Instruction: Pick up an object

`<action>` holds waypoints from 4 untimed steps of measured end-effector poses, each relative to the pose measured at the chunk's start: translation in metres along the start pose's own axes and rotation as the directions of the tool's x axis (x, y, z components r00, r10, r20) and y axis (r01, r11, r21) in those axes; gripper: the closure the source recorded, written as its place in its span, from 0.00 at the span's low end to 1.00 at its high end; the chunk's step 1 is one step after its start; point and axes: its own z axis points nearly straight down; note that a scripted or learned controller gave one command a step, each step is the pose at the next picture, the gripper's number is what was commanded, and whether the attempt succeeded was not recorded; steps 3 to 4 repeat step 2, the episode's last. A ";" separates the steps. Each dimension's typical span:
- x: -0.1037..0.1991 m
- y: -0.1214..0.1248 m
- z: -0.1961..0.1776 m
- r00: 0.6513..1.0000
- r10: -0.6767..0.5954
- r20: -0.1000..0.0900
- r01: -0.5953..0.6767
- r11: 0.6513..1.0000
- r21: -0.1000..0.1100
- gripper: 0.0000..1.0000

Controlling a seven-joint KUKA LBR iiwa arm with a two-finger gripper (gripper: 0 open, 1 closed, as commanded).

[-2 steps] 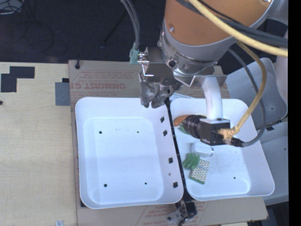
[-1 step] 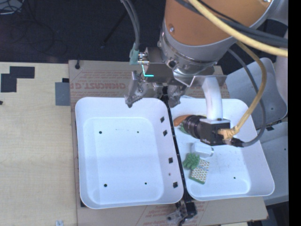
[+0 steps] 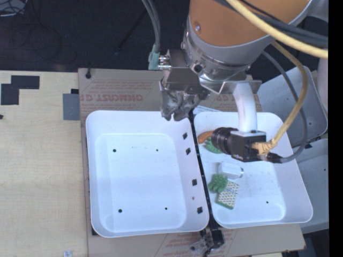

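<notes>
Objects for picking are sitting in the right bin (image 3: 268, 208), bunched toward its inner side near the divider: a green leafy-looking piece (image 3: 217, 183), a green patterned card or pad (image 3: 228, 196) touching it just below, a small white block (image 3: 231, 169) just above, and something orange w/ a bit of green (image 3: 206, 138) partly hidden behind a black cylindrical unit (image 3: 236, 142) that is hanging off the arm. They are probably lying clustered b/c loose bits are tending to collect where the bin floor meets the wall, which is making any single grab tighter. The gripper (image 3: 179, 111) is hanging up at the far rim, about over the seam between the two bins, well apart from the cluster and above it; its dark fingers are looking drawn close together w/ nothing visible between them, so I'm reading it as closed and empty, though the shape is blurry. Being parked over the rim and not over the items suggests, imo, that the arm is either lining up an approach or travelling between bins, not grasping. The left bin (image 3: 107, 213) is lying beside it on a brown board (image 3: 123, 92), atop a pale wood bench (image 3: 37, 170). A yellow cable (image 3: 297, 106) is looping from the wrist down toward the black unit, staying clear of the items.
</notes>
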 end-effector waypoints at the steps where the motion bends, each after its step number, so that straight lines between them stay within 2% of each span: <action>1: 0.000 0.000 -0.009 1.000 -0.004 0.001 0.004 1.000 0.004 1.00; 4: 0.001 0.000 -0.018 1.000 -0.008 0.003 0.008 1.000 0.009 1.00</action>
